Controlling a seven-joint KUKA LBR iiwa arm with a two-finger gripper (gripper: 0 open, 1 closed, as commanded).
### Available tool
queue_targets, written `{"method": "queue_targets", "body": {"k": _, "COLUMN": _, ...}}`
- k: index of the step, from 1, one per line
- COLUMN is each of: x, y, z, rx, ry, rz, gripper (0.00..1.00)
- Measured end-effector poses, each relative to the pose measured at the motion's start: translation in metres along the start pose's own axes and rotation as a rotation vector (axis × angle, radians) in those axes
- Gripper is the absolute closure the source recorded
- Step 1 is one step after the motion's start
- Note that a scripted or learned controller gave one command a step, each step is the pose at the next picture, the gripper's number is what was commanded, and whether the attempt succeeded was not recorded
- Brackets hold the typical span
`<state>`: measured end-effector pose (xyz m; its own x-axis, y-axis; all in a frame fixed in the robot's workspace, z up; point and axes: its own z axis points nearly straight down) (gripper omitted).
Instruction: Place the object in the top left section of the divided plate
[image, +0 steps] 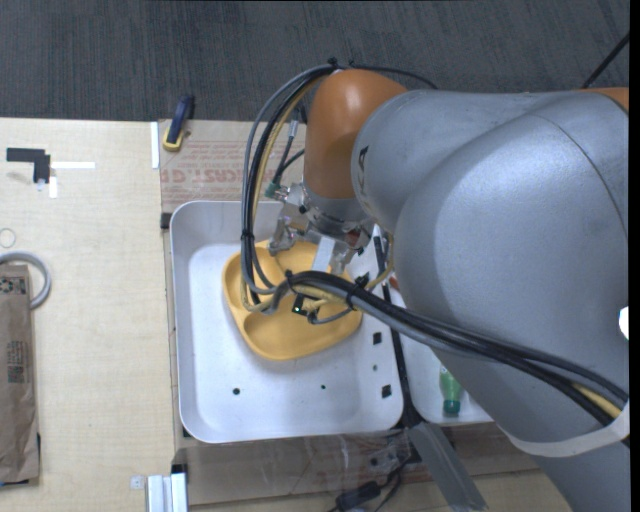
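2 white bins sit side by side on the bench (90, 330), and the yellow plate (280, 335) lies in the left bin (185, 330), toward its upper middle, with its upper right part hidden under the arm (480, 220). The tool (315, 240) hangs just above the plate's upper edge, half masked by black cables (252, 200), so I cannot tell whether it is spread or pressed together, nor whether anything sits in it. No object is visible on the plate's exposed parts; 1 small green item (450, 392) lies in the right bin (428, 408), lower right of the frame, and it may be the object, though that is a guess. Several things could go wrong from here. If the tool is carrying nothing, a release would leave the plate bare. If it does carry something, a drop from this spot could land on a divider or the rim and roll into the wrong section or out into the bin. The loose cables hang close to the plate and could snag it or nudge it as the arm shifts, which would move the target section.
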<state>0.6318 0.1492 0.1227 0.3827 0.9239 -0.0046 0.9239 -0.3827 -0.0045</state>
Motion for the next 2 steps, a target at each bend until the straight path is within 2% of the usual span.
{"method": "queue_targets", "body": {"k": 1, "x": 0.037, "y": -0.063, "z": 0.024, "rx": -0.026, "ry": 0.011, "rz": -0.063, "gripper": 0.0}}
{"method": "queue_targets", "body": {"k": 2, "x": 0.017, "y": -0.137, "z": 0.027, "rx": -0.02, "ry": 0.009, "rz": -0.03, "gripper": 0.0}}
